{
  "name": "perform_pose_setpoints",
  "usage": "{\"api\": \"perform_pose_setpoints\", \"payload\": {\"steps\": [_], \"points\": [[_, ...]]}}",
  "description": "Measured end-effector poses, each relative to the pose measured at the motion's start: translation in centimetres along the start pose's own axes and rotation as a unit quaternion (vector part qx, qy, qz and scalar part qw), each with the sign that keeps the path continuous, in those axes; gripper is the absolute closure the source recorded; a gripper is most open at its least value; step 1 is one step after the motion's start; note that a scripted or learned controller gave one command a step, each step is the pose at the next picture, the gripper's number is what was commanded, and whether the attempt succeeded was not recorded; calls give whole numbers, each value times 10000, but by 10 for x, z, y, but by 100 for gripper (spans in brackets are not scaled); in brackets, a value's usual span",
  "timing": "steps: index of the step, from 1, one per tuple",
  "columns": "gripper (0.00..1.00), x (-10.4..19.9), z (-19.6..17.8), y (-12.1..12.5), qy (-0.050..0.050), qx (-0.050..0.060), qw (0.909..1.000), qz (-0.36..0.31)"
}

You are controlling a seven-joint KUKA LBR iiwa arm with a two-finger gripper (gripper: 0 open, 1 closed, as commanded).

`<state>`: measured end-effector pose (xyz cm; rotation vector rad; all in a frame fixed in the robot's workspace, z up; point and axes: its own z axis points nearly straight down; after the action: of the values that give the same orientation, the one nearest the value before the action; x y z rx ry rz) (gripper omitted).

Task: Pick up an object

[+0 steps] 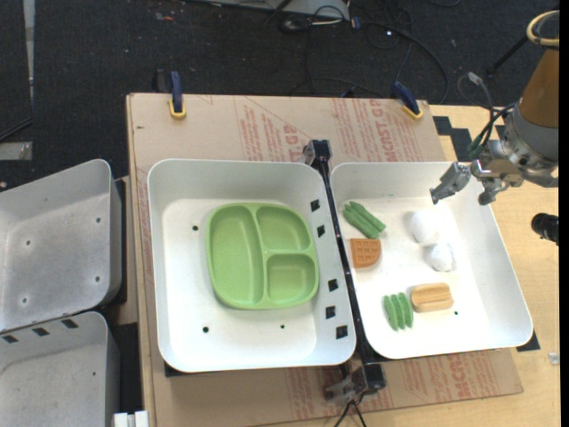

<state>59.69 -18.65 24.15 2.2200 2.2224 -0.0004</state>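
Bench below me carries two shallow white bins side by side on a brown board [267,123]. My gripper [464,185] hangs at about two o'clock in the picture, over the upper right rim of the right bin [498,265], with my grey arm and its orange band [542,96] reaching in from three o'clock. My two fingers stand spread apart, one toward nine o'clock and one toward four o'clock of my wrist, and nothing sits between them.

Inside the right bin lie the things I could pick. A green bean pod [364,219] lies at the bin's ten o'clock, slanted. Just below it, touching or nearly so, sits a toast slice [364,253]. Two white lumps rest near the bin's middle: upper white lump [424,227] and lower white lump [439,257], close together; I cannot tell if they touch. At six o'clock of the bin a tan bread roll [431,298] lies right beside a second green pod [397,311], which sits on its nine o'clock side.

The left bin [178,238] holds a green divided plate [263,254] with three compartments, lying flat at its centre.
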Motion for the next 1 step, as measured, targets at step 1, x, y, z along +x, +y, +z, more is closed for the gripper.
{"api": "perform_pose_setpoints", "payload": {"steps": [1], "points": [[0,7,47,-6,1,4,10000,7]]}}
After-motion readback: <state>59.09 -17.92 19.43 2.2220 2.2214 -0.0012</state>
